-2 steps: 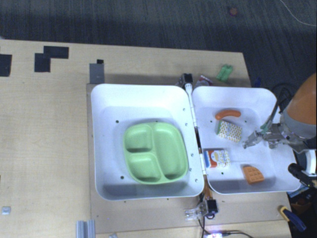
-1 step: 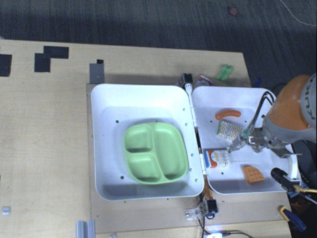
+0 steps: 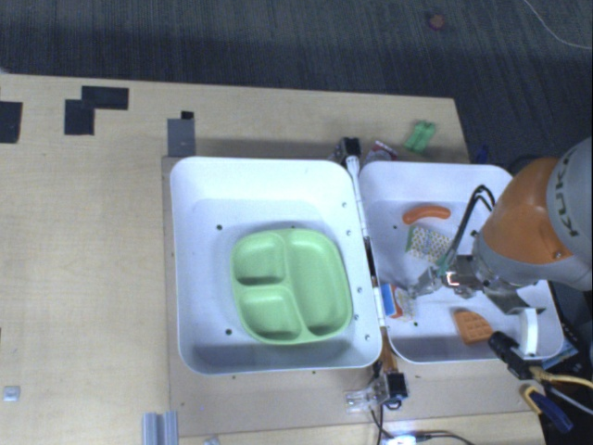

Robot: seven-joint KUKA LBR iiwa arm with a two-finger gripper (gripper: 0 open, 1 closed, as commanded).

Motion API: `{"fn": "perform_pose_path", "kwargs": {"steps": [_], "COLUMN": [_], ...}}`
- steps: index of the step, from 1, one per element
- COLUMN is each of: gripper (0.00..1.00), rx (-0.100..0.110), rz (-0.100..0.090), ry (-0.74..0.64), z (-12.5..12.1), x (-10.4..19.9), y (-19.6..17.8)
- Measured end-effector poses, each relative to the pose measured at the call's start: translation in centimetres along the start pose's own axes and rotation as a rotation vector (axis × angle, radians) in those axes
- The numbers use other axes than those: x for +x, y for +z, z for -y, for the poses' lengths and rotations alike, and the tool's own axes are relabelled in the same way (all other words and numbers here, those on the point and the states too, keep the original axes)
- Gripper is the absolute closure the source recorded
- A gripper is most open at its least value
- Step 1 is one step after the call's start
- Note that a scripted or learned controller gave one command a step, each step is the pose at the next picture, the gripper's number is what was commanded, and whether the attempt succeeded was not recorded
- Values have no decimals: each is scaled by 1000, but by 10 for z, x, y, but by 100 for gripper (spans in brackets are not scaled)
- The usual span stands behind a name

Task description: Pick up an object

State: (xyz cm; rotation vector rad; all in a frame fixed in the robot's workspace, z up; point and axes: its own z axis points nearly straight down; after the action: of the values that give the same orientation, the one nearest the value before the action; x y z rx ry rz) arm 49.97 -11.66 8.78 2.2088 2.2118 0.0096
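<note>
**Claw low in the right bin, among small toy foods**

No brand or label can be read from this height; the only lettering is part of the maker's name on the arm's grey casing at the right edge, cut off and too blurred to spell out.

The left bin [image 3: 185, 248] is smooth white plastic with rounded corners, and in it lies a pale green divided plate [image 3: 292, 284], glossy, with three moulded compartments. The right bin [image 3: 389, 188] is of the same make. It holds an orange sausage-shaped piece [image 3: 426, 214], a speckled, mesh-patterned packet [image 3: 426, 241] just below it, a small red-and-blue item [image 3: 394, 299] by the left wall, and a tan waffle-textured piece [image 3: 472, 325] toward the near edge.

The claw [image 3: 435, 279] hangs over the middle of the right bin, between the packet and the waffle piece; whether it is wide or narrow I cannot tell, the metal parts blurring together.

On the pale wood worktop [image 3: 83, 276] behind the bins lies a green ribbed object [image 3: 420, 136].
</note>
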Motion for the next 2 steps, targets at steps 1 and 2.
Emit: {"fn": "perform_pose_path", "kwargs": {"steps": [1, 2], "gripper": [100, 100], "rx": [-3, 5], "rz": [-1, -1], "ry": [-3, -1], "z": [-2, -48], "x": [1, -92], "y": [-11, 2]}}
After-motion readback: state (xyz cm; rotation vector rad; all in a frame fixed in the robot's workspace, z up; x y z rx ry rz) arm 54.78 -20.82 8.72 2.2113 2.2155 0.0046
